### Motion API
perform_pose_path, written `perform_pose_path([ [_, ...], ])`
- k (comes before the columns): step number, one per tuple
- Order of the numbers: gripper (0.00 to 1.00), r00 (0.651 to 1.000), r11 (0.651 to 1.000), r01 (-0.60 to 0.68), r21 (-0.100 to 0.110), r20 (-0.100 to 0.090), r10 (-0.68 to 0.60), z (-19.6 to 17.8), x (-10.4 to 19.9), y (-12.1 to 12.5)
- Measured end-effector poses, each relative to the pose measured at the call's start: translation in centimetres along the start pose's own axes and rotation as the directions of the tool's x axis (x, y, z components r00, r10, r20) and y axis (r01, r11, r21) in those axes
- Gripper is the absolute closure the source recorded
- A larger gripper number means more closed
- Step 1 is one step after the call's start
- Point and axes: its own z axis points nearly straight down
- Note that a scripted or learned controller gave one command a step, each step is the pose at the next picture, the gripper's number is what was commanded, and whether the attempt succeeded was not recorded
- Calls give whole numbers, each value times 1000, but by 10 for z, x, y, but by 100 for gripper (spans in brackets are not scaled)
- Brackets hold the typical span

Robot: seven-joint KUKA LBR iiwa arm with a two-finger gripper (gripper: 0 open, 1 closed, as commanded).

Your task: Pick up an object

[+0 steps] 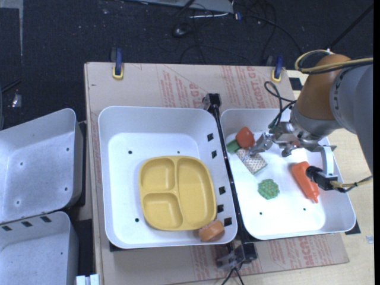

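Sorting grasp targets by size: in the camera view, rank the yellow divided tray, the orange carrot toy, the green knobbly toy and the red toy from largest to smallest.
1. Yellow divided tray, by far the largest.
2. Orange carrot toy.
3. Green knobbly toy and red toy: these look about alike, so I won't rank them.

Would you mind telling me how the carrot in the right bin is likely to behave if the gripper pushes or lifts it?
The carrot looks like a stiff toy, probably light. Its long tapered shape suggests that it may roll or pivot when pushed from the side. It lies close to the right bin's wall, so fingers might have little room on that side.
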Motion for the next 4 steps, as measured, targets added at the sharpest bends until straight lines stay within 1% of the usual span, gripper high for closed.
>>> perform_pose_path([
  [1, 100, 1000, 1000, 2, -10, 2, -2, -15, 0, 3],
  [2, 100, 1000, 1000, 4, -2, 3, -4, -77, -3, 11],
  [3, 100, 1000, 1000, 4, -3, 3, -4, -141, -7, 12],
  [4, 100, 1000, 1000, 5, -3, 3, -5, -189, -7, 14],
])
